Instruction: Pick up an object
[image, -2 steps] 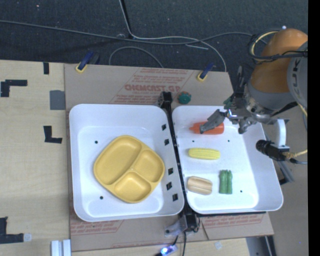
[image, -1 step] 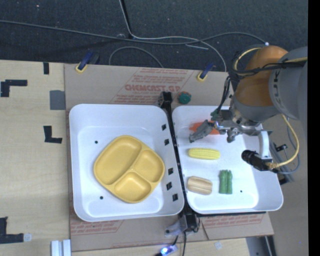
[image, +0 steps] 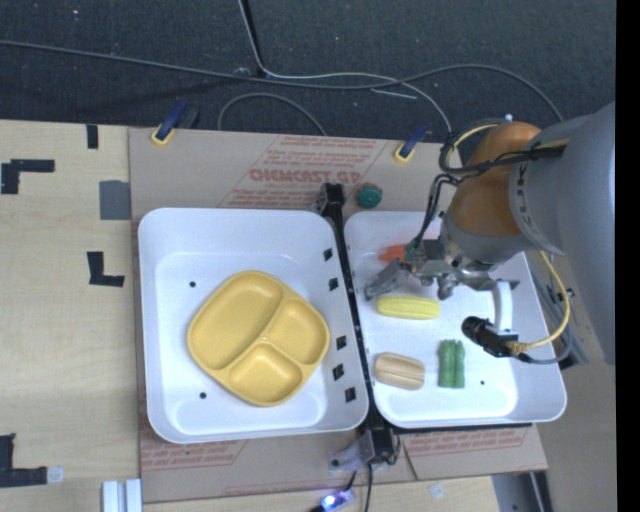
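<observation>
I saw the left bin (image: 160, 300) holding a yellow divided plate (image: 259, 337), lying flat & turned at a slant, three compartments showing, nothing in them that I could make out. Between the two bins ran a dark divider w/ black clips (image: 345, 300).

Right bin (image: 540, 400) had the toy food. Nearest the divider, low in the bin, a tan bread roll (image: 399, 370) lay on its side. Above it a yellow corn cob (image: 408, 308) lay roughly horizontal. A bit right of the roll, green piece (image: 452, 363), looked like asparagus or beans, stood lengthwise up-down in view, apart from both roll & corn. A small orange-red bit (image: 397, 253) poked out by the gripper's left side; couldn't tell what it was.

Gripper (image: 385, 285) hung over the upper part of the right bin, just above the corn, w/ a grey finger (image: 384, 287) angled down-left toward the divider. Looked near or touching the corn's upper edge, but I couldn't tell which. Couldn't tell whether the claw was spread or pressed together; nothing visibly pinched in it.

Behind it the arm (image: 560, 190) came in from the right, orange band (image: 490, 190) above the wrist, cables looping round.

Outside the bins, a small teal round thing (image: 370, 195) sat on the cardboard (image: 300, 165) just past the top of the divider.
</observation>
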